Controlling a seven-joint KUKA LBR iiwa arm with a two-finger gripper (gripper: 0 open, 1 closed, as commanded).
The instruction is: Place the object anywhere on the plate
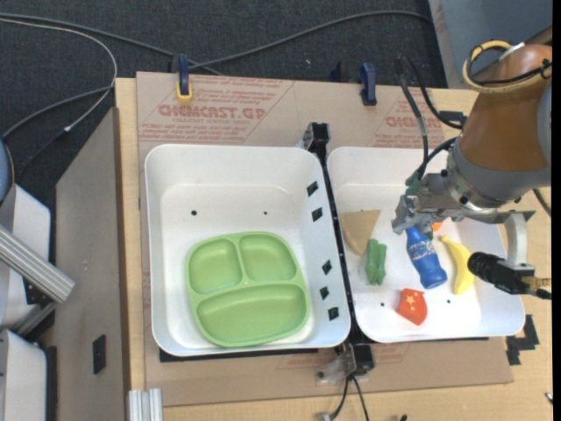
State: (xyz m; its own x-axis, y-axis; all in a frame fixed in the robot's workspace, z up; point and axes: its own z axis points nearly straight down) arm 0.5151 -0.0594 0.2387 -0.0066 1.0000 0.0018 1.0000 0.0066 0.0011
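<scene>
Camera view looks down on a worktop [88, 235] carrying two white bins. The tool [419, 222] hangs over the right bin [386, 323], directly above the top of a blue bottle [426, 260]; I cannot tell how it is set or whether it touches the bottle. The bottle lies near the bin's middle, with a yellow banana [459, 266] just beside it, a red toy [412, 305] towards the near edge, and a green toy [376, 261] and tan wedge [359, 230] towards the left wall. A green divided plate [249, 286] sits in the left bin [175, 182], near its front edge.
</scene>
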